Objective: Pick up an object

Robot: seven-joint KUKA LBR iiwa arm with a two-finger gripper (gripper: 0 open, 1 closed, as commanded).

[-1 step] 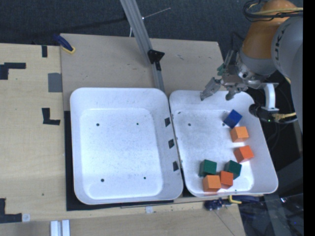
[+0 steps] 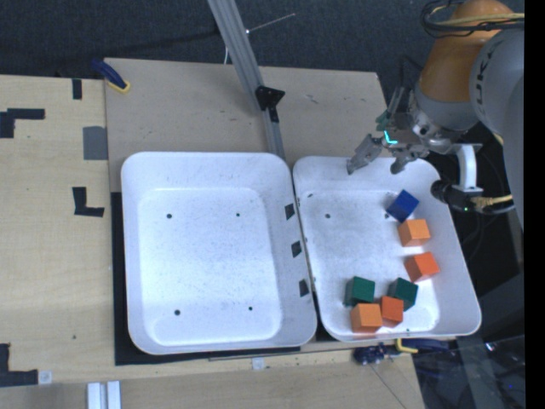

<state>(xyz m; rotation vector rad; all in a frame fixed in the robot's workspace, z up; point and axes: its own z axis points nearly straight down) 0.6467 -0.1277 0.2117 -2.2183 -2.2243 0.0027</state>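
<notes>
Blocks [image 2: 400, 205] are lying in the right bin [image 2: 332, 228]; the end effector [image 2: 375, 162], fingers spread wide and holding nothing, is hovering above the far rim, likely needing to descend onto one.

**Open floor on the left, clutter on the right**

Left bin [image 2: 136, 228]: floor bare, open from every side. Right bin [image 2: 328, 254]: upper-left and centre floor free. Blocks crowd its right wall and near corner: blue block [image 2: 403, 204], orange block [image 2: 415, 232], another orange [image 2: 421, 266] down the wall; two green blocks [image 2: 360, 290] [image 2: 404, 292] and two orange ones [image 2: 367, 316] [image 2: 392, 310] packed touching. Gripper [image 2: 375, 159] hangs over the far rim. Slanted metal post [image 2: 243, 49] crosses above the gap between bins.
</notes>
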